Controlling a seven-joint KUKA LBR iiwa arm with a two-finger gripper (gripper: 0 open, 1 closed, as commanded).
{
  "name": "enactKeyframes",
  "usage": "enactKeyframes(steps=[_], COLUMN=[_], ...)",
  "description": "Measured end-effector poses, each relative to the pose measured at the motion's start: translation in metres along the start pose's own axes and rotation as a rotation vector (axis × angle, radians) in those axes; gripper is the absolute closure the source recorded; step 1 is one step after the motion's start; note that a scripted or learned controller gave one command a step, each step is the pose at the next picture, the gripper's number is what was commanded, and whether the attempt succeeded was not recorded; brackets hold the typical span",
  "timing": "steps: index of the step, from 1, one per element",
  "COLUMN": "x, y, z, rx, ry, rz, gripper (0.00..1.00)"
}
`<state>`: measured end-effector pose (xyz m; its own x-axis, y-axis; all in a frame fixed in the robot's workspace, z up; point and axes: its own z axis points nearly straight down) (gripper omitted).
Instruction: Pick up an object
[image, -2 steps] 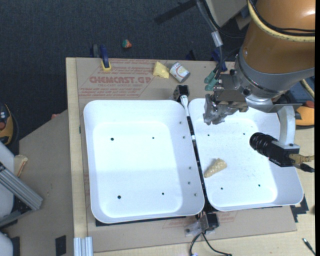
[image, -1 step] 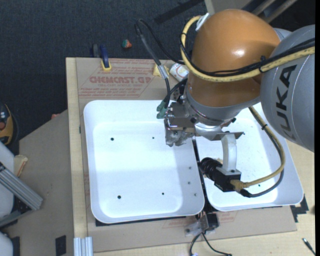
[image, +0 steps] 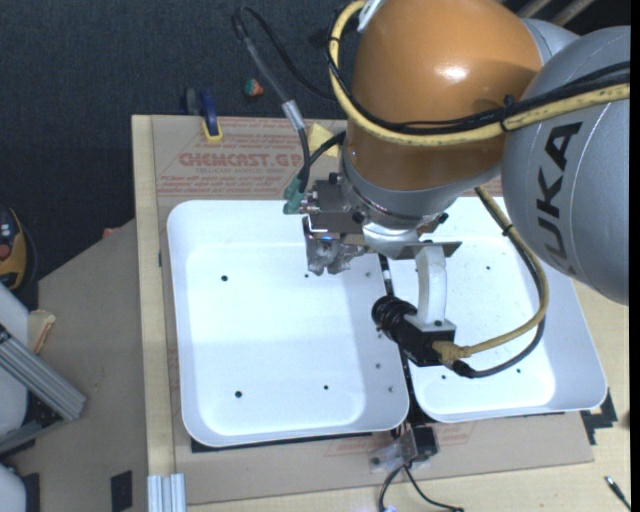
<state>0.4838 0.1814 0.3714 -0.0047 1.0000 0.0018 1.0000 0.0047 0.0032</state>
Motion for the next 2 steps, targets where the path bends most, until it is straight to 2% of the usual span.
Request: enactKeyframes(steps=[1,2], x=[0.045,0.042], y=[0.031,0.002], z=[0.091,0.128], rx=[0.009,0.011], ry=[-0.003,-0.004], rz=[0.001,0.007], gripper=[1.00,1.00])
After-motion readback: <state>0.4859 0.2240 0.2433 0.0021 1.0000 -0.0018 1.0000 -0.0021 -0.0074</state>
